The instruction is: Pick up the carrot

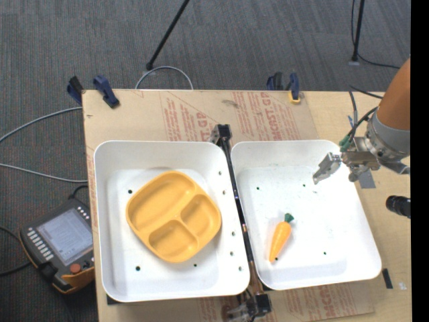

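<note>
Dark grey carpet covers the floor all round, with a couple of black stand legs and some loose cables lying on it, and a plywood bench [201, 113] sits in the middle with blue clamps along its back edge. On the bench you've got two shallow white bins side by side. Left bin [110, 180] has a yellow divided plate [173, 215] lying flat in it, three compartments, nothing in any of them. Right bin [348, 247] has the carrot [279, 239], a little orange toy one with a green top, lying toward the front left of that bin, tip pointing at the near edge and the green end pointing away. The arm [397, 109] comes in from the right, and the gripper [343, 170] hangs over the back right part of the right bin, well apart from the carrot, fingers spread wide with nothing between them. Down on the floor at the left there's a teach pendant [62, 245] with an orange edge.
</note>
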Robot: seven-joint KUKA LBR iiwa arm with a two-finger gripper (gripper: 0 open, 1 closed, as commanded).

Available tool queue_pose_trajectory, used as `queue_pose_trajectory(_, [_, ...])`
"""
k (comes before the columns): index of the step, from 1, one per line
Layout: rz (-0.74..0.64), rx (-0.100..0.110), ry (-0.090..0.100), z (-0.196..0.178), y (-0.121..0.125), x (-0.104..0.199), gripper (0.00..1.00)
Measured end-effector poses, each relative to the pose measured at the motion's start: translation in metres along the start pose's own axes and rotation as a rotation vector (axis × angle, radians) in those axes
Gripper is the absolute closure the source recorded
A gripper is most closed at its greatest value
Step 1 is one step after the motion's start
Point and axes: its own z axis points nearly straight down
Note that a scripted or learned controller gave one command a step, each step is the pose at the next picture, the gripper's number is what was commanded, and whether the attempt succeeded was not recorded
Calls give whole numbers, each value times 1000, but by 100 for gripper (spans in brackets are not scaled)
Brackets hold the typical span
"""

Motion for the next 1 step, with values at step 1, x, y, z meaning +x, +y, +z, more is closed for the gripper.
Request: queue_pose_trajectory(1, [1,3,2,140,-61,43,0])
